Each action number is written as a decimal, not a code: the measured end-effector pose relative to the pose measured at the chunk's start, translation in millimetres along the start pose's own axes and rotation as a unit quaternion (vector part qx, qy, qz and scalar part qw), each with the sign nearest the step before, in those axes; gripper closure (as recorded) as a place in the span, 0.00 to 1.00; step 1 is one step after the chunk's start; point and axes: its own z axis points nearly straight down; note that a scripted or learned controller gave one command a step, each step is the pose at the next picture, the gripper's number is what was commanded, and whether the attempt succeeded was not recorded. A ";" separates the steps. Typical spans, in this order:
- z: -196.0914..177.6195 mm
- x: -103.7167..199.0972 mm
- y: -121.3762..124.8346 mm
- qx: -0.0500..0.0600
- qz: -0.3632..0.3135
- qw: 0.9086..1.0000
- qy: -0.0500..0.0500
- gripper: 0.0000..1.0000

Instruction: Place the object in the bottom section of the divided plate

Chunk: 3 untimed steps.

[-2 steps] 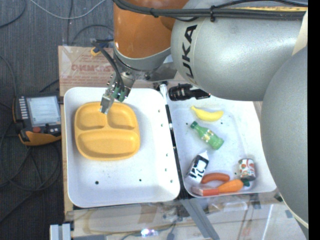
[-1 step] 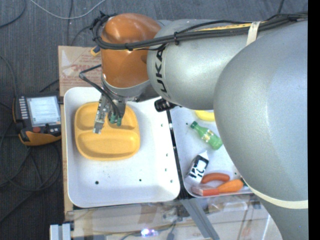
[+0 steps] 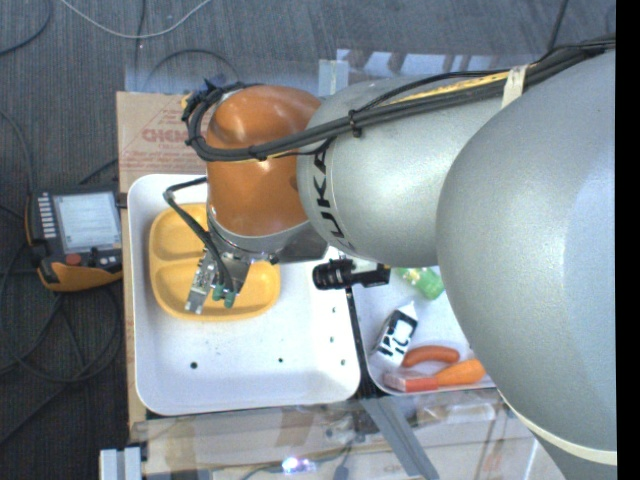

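Your tool (image 3: pixel 210 293) hangs left of centre over the yellow divided plastic plate (image 3: pixel 170 253) in the left shallow white bin (image 3: pixel 250 368). I cannot tell its state or whether it carries anything. The plate's lower section lies directly beneath, so you go straight down.

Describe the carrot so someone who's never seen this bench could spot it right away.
Find the right bin, mostly hidden under the big grey arm. Along its near edge lie two long things side by side, beside a small black-and-white carton. The carrot is the nearer one, bright orange and tapered, while the sausage just behind it is redder and rounded at both ends.
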 end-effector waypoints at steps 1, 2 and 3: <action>6.1 -70.2 -22.8 0.000 0.037 0.999 -0.001 1.00; 75.6 -28.7 7.7 0.000 -0.032 1.000 0.000 1.00; 75.2 -29.2 7.5 0.000 -0.031 1.000 -0.001 0.00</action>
